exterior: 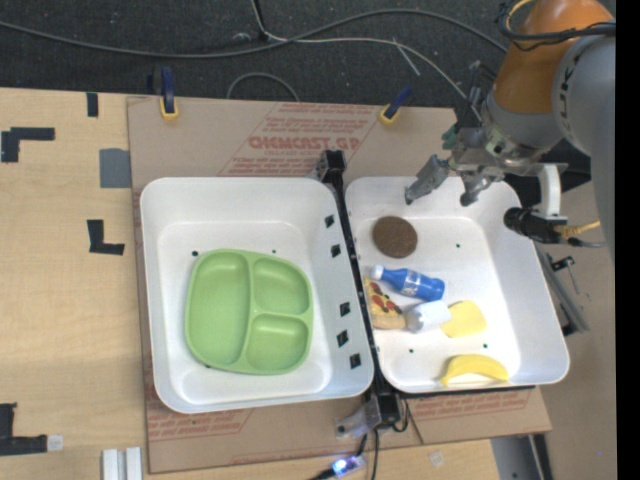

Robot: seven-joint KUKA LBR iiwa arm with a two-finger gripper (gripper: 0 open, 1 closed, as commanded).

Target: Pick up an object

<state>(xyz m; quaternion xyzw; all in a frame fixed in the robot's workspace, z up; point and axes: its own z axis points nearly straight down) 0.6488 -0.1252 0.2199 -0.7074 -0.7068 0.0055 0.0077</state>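
My gripper (442, 188) hangs open above the back edge of the right bin (520, 268), with nothing between its fingers. Below and left of it a brown round cookie (395, 235) lies on the bin floor. Further forward lie a blue bottle (410, 282), a white piece (428, 315), a yellow wedge (464, 319), a striped snack item (383, 304) and a banana (474, 370) near the front wall.
The left bin (160, 228) holds a green divided plate (249, 311). A black divider clip (332, 167) sits between the bins at the back. Cables run across the dark floor behind the bench.
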